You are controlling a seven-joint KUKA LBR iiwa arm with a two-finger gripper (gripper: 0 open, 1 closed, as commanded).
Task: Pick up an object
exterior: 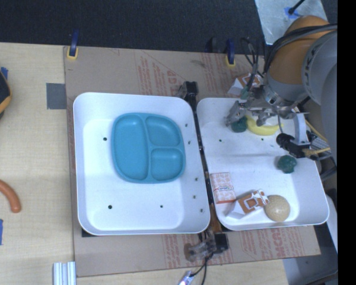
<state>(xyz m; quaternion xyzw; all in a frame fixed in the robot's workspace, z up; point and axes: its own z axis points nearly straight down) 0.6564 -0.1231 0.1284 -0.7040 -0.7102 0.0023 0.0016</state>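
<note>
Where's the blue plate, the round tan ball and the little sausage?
Blue plate (147,146), camera view, on its big left compartment.
Tan ball (277,208), camera view, on its middle, in the right bin.
Sausage (7,195), camera view, mid-length, on the bench left of the bins.

Bright, even light; slightly soft focus.

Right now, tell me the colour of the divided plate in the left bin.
Light blue plate, clearest in the camera view.
</note>
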